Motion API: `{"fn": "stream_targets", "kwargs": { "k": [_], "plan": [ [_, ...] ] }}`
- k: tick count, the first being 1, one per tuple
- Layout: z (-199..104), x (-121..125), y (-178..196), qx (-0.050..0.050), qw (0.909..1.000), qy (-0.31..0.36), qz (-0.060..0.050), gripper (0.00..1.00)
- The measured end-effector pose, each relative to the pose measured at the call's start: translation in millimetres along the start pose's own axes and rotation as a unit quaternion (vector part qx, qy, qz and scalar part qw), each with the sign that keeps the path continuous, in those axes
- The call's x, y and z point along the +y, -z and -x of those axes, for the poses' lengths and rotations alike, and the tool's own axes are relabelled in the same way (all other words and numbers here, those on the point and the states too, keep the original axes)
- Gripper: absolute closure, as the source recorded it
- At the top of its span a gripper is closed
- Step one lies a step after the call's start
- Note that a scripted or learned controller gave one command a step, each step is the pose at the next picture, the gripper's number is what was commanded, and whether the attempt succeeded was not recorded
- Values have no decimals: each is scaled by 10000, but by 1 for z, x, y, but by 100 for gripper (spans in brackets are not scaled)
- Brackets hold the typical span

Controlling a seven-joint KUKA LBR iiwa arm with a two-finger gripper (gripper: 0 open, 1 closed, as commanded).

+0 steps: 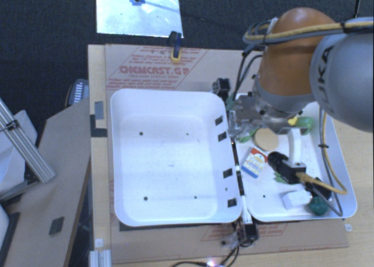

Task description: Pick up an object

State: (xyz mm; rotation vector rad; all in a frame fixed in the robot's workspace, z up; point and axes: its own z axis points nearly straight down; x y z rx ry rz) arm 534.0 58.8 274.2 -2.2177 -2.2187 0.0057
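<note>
Objects to choose from all lie in the right bin [292,218], right of centre in the frame; the left bin [169,163] sits beside it, their walls touching at mid-frame.

Going left to right, the gripper [236,127] hangs low over the right bin's left wall, at its upper end. The wrist hides its tips, so I cannot tell whether it is spread or closed, and nothing can be seen held in it.

Just right and below lies a small carton [253,162], white, blue and red, flat on the bin floor. It looks light and fairly stiff, though thin card would dent under a hard squeeze; its two long sides look the best hold.

Above it a tan disc [266,139] lies flat. It seems thin and hard to get under, so only an edge-to-edge pinch would likely serve.

Lower right, a white block [294,199] looks rigid and light, with flat faces that suit a grasp.

A green piece [304,122] is half hidden under the arm.

A teal ball [318,205] rests near the bin's lower right rim; it is round and would probably roll off unless pinched across its middle.
</note>
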Motion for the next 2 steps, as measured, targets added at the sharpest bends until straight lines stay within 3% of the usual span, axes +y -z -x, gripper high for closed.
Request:
{"fn": "stream_targets", "kwargs": {
  "k": [1, 2],
  "plan": [
    [-67, -38, -160, 0, 10000, 42, -48, 100],
    [-54, -45, 30, 24, 9999, 26, 118, 100]
  ]
}}
